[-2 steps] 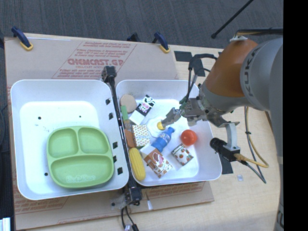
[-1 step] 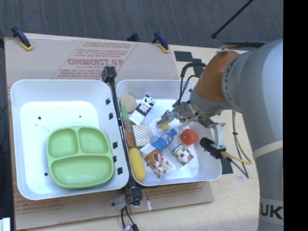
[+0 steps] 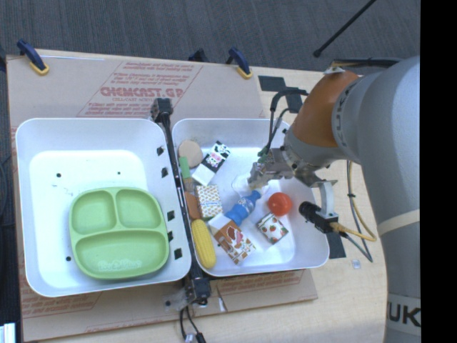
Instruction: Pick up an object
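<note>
Red print on the cardboard sheet (image 3: 143, 84) reads "CHEMCAST GP"; white letters "UK" show on the arm (image 3: 403, 313) at lower right.

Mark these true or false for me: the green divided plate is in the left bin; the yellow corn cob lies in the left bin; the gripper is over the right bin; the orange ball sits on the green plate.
1. The green divided plastic plate lies in the left white bin. True.
2. The yellow corn cob lies in the left bin. False: it lies in the right white bin, along its left wall.
3. The gripper is over the right bin. True, just above the blue plastic bottle.
4. The small orange ball sits on the plate. False: it is in the right bin.
</note>
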You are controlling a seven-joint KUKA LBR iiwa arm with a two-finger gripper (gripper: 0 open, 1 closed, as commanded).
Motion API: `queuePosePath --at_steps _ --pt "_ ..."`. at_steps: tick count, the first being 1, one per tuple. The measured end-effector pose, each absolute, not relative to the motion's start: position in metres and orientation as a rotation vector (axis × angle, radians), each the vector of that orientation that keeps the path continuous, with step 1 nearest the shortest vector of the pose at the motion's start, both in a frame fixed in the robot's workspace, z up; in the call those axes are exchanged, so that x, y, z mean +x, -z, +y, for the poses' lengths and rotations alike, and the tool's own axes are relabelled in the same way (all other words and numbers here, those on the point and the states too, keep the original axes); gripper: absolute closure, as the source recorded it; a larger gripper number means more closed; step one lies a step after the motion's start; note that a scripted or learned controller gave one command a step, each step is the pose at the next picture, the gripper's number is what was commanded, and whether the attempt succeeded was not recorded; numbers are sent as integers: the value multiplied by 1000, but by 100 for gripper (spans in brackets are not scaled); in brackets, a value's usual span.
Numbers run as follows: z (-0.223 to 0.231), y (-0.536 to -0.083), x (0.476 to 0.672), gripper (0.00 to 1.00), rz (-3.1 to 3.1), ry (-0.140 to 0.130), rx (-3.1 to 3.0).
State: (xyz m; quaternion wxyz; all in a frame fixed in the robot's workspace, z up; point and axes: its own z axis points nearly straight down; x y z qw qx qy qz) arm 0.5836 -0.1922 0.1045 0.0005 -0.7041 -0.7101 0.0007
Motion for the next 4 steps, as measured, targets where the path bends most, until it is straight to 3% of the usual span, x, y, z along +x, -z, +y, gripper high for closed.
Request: queuePosePath --at_steps 1,2,3,4 --pt "-192 -104 583 0 -2231 -3 -2211" --pt "-192 -115 584 100 -2233 -4 -2209" --pt "-212 -191 525 100 -2225 -1 -2217" --pt "-211 -191 525 0 -2225 -2 -2215"
